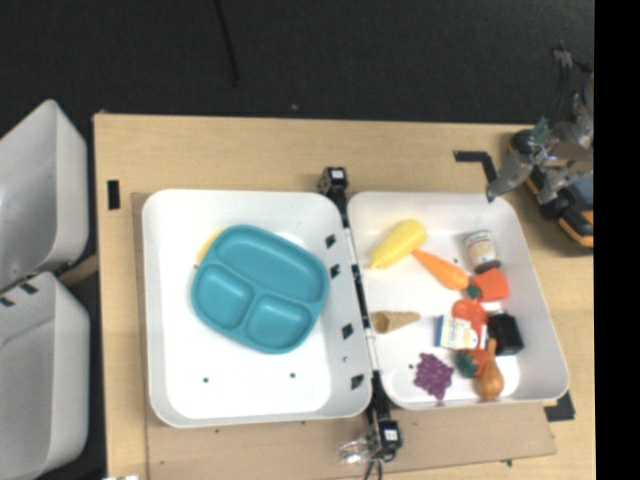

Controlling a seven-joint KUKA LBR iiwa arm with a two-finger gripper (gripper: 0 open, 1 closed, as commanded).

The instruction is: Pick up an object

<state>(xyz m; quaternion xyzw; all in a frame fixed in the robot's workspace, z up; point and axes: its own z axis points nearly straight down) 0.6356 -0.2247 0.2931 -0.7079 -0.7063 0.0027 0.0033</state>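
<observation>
The right bin (535, 258) holds several toy foods. A yellow corn-like piece (398, 243) lies at its far left, with an orange carrot (442, 268) and a small jar (480, 250) to the right of it. Nearer the front are an ice-cream cone (395, 320), purple grapes (433, 375), a red and white box (462, 330), a black block (505, 333) and a brown pear-like piece (488, 380). My gripper (535, 163) hangs at the view's right edge, beyond the far right corner of that bin and above the bench, away from all the objects.
In the left bin (170, 368) lies a blue divided plate (260, 288) with a yellow thing (207, 243) peeking out from under its left edge. A black bracket (475, 163) stands on the wooden bench behind the right bin. White casings (35, 198) sit at the far left.
</observation>
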